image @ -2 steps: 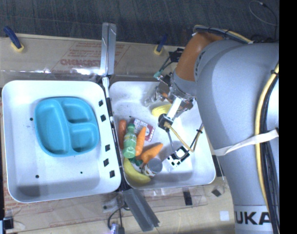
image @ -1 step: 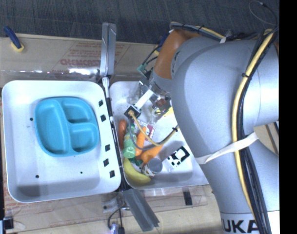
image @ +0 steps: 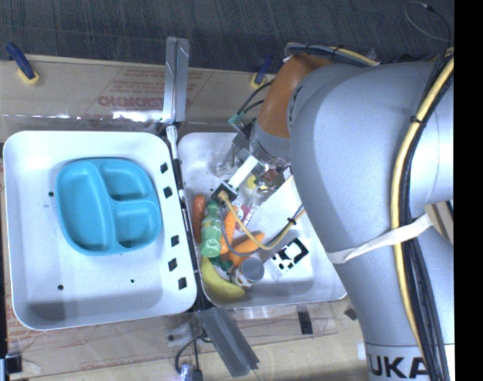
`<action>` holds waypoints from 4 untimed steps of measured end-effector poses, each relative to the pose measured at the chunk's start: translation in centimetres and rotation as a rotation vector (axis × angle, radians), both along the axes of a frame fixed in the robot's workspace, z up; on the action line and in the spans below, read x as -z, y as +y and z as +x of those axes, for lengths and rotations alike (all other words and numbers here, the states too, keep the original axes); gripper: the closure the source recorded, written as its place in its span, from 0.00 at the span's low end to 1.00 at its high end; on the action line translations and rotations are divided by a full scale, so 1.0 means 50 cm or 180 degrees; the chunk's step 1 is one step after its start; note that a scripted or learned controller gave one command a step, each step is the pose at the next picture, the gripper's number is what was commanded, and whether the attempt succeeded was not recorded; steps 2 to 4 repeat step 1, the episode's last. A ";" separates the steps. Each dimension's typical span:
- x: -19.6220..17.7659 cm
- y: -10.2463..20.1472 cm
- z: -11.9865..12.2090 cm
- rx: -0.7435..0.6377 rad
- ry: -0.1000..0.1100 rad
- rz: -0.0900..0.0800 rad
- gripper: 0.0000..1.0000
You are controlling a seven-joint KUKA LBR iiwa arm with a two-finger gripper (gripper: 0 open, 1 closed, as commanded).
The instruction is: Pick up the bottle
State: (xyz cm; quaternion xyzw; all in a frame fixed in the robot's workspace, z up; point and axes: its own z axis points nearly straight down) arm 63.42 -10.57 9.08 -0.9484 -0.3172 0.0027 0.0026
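Note:
The bottle (image: 212, 230), small and green-tinted, lies in the right bin (image: 195, 151) near its left wall, among a pile of toy food. My gripper (image: 261, 179) hangs over the bin's middle, just up and to the right of the bottle, below the arm's orange band. The wrist and arm hide much of the bin's right side. Nothing is visibly held.
Around the bottle lie an orange carrot (image: 198, 207), a yellow banana (image: 219, 286), more orange pieces (image: 245, 247) and a grey round cap (image: 251, 271). The left bin (image: 35, 292) holds a blue divided plate (image: 109, 205). A metal divider (image: 176, 70) separates the bins.

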 end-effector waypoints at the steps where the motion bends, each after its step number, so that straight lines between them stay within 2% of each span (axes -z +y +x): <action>1: -0.002 -0.067 0.029 0.0331 -0.0014 -0.0006 0.00; 4: -0.002 -0.067 0.029 0.0331 -0.0014 -0.0006 0.00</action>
